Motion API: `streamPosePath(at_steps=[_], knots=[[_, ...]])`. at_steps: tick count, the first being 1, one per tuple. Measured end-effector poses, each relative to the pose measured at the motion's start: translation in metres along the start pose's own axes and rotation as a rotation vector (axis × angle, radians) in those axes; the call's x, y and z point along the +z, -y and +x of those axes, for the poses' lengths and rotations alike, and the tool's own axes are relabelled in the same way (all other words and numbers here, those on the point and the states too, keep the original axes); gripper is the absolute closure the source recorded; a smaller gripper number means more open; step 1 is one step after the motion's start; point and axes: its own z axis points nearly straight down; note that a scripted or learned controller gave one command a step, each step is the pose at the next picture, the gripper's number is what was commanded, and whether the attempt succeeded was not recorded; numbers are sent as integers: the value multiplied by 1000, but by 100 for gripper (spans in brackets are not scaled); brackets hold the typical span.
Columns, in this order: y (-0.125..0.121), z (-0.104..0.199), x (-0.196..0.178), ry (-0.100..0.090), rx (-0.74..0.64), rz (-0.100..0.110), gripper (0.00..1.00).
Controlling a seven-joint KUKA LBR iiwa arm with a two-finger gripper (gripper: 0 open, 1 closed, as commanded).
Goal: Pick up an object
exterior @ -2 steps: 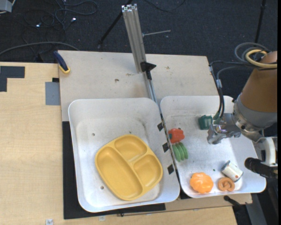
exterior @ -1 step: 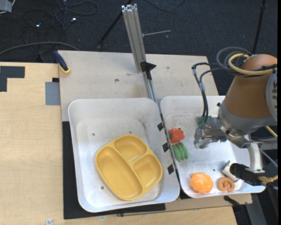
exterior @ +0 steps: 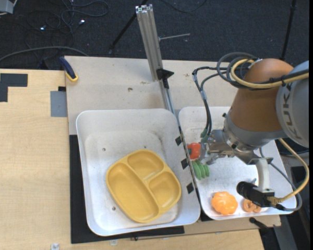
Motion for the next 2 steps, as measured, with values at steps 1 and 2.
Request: streamPosePath(at_steps=[1, 2], knots=[[5, 51, 17, 0, 0, 3, 100], [15, 105, 27, 1, 1, 3, 100]])
